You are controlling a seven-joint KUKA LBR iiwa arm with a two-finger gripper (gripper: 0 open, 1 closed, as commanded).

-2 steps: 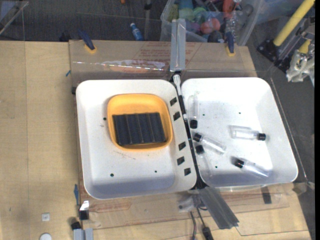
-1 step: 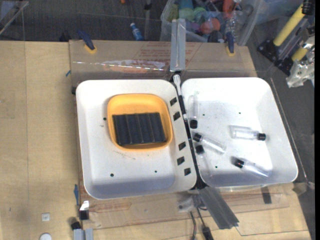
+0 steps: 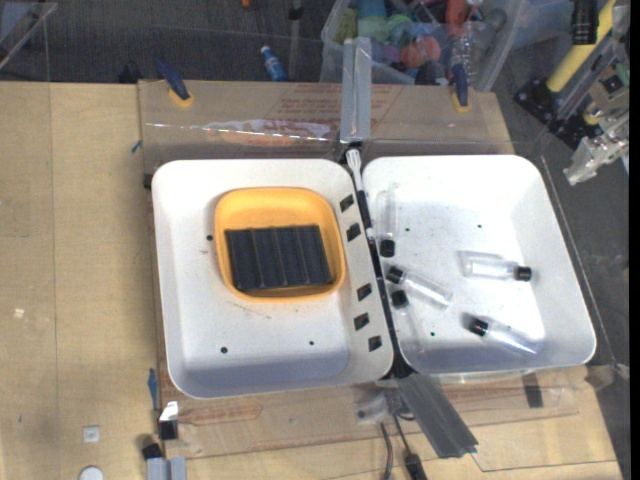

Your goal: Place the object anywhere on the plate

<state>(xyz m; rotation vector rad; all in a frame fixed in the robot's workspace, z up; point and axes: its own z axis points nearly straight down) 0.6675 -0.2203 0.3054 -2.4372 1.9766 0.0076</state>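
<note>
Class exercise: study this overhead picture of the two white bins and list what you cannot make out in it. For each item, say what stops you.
1. The hand, at the camera view's right edge: small, partly cut off.
2. The clear tubes in the right bin: transparent against white, so their outlines and exact count are uncertain.
3. The dark ridged object on the orange plate: its material is unclear.
4. The clutter in the box behind: blurred, overlapping.

The gripper [image 3: 597, 158] hangs at the right edge, outside the right bin [image 3: 530, 183]. Clear vials [image 3: 492, 266] lie below-left of it; the orange plate [image 3: 278, 243] sits far left.
</note>
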